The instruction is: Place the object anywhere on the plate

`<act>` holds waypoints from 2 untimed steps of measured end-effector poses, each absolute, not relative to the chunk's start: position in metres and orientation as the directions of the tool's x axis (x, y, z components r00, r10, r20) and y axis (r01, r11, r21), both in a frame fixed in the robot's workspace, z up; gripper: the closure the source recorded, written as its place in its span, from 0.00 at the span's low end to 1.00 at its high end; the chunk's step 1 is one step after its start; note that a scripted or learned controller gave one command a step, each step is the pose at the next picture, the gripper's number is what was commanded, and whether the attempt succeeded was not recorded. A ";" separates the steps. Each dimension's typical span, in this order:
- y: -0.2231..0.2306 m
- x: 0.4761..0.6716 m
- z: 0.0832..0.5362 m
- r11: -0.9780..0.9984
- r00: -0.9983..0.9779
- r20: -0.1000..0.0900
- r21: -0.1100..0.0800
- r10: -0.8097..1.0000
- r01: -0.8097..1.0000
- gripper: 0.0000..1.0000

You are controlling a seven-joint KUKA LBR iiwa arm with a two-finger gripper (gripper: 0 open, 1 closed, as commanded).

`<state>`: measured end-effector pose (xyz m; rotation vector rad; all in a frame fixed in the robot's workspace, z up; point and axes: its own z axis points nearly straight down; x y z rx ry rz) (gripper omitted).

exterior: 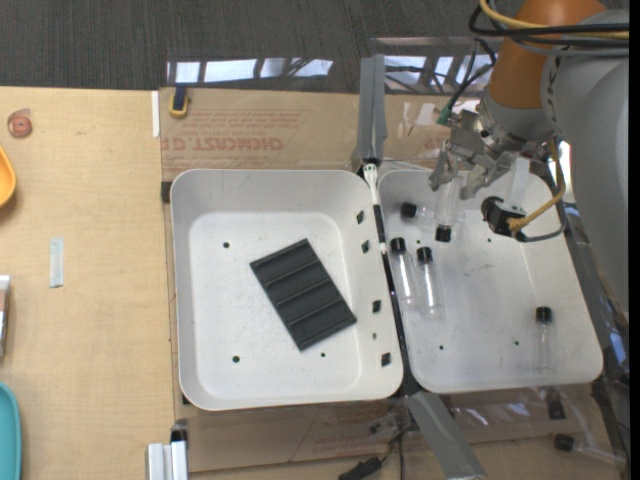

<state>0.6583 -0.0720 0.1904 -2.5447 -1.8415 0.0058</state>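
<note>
Left: shallow white bin on the bench. Holds the dark ribbed plate, lying flat near the middle of the floor, long side turned at a slant, apart from every wall.

Right: second white bin, touching the first along the shared rim. Holds several clear tubes with black caps. Two tubes lying side by side just beside the shared rim, caps toward the far wall. One loose-looking cap nearer the far left corner. One tube lying alone near the right wall, well apart from the rest.

Upper right: grey arm with orange band, reaching over the far part of the right bin. Ends in the gripper, fingers spread apart. Directly below them, one more clear tube, black cap at its near end. Whether this tube touches the fingers or rests on the bin floor: cannot tell. Well apart from the plate, in the other bin.
</note>
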 end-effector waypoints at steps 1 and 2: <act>-0.008 0.658 0.190 -0.196 0.196 -0.003 -0.004 0.981 0.981 1.00; 0.081 0.659 0.235 -0.192 0.192 -0.002 -0.002 0.981 0.981 1.00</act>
